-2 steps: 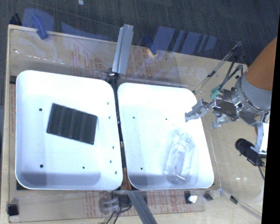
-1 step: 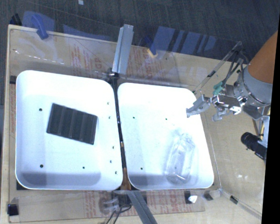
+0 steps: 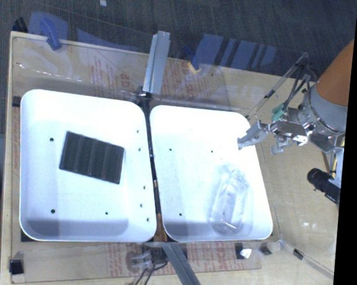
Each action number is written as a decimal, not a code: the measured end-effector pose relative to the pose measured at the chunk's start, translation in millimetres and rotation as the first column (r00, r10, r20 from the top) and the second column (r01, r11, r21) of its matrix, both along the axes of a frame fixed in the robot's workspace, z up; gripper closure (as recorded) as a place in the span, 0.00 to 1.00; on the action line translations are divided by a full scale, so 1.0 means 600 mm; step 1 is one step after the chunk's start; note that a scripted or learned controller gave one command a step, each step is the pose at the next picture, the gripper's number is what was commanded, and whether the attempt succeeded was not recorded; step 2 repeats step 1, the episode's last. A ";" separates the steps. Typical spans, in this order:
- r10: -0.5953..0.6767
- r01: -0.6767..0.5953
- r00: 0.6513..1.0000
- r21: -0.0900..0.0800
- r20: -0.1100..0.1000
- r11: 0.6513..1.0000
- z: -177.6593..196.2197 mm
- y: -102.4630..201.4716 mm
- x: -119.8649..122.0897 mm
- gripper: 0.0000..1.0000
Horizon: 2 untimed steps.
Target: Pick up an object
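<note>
Left bin [image 3: 39,105]: a dark ribbed slab [image 3: 93,157] lies flat left of centre, long axis roughly left-right, right end tipped slightly toward the near edge. Apart from all walls.

A metal bar [image 3: 156,62] stands at the far end of the seam between the bins.

Right bin [image 3: 186,124]: a clear plastic bottle [image 3: 228,200] lies on its side in the near-right part, close to the right wall. Hard to read against the white floor. Long axis runs near-far with a slight slant; which end is the cap, cannot tell.

Arm [image 3: 332,90] comes in from the right, orange band at the upper right, grey wrist below it, tilted down and to the left. Gripper [image 3: 263,138] hangs over the right bin's far-right corner, about at the rim. Two fingers point left and down, spread apart, nothing between them. Thin cables run up from the gripper toward the far side.

The bottle sits nearer the camera than the gripper and slightly left, well apart from it. The slab is far left of the gripper, across the seam.
</note>
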<state>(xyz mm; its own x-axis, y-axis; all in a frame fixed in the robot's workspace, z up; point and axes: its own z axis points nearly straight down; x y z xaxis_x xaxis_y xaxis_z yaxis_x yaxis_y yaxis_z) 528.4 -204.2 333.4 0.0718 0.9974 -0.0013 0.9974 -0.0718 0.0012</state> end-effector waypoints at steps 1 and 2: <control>-0.339 0.339 0.941 0.001 -0.005 0.941 -0.006 0.014 -0.066 0.00; -0.339 0.339 0.941 0.001 -0.005 0.941 -0.006 0.014 -0.066 0.00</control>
